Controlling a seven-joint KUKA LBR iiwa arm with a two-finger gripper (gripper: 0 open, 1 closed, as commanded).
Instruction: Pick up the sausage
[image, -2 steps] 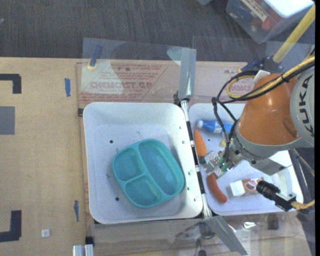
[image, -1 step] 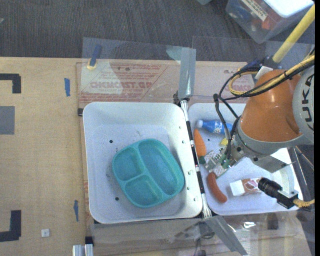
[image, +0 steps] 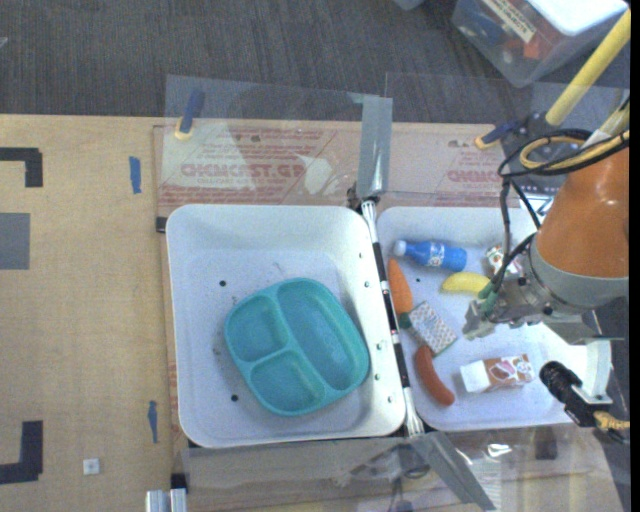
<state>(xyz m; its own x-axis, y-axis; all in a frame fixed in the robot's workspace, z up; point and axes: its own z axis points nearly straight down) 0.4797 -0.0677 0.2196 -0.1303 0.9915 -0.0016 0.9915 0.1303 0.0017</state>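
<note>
Lying lower-left of the pincer (image: 487, 318), apart: sausage (image: 434, 376); pincer's state unclear.

A teal plate (image: 296, 345), red-brown sausage (image: 434, 374), orange carrot (image: 400, 287), blue bottle (image: 431, 254), yellow banana (image: 466, 284).

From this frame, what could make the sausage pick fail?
1. The gripper hangs up and to the right of the sausage, so a straight descent would likely miss it.
2. A checkered packet lies close to the sausage's upper end and might get caught too.
3. The carrot, similar in shape and colour, lies near the same bin wall and might be taken instead.
</note>
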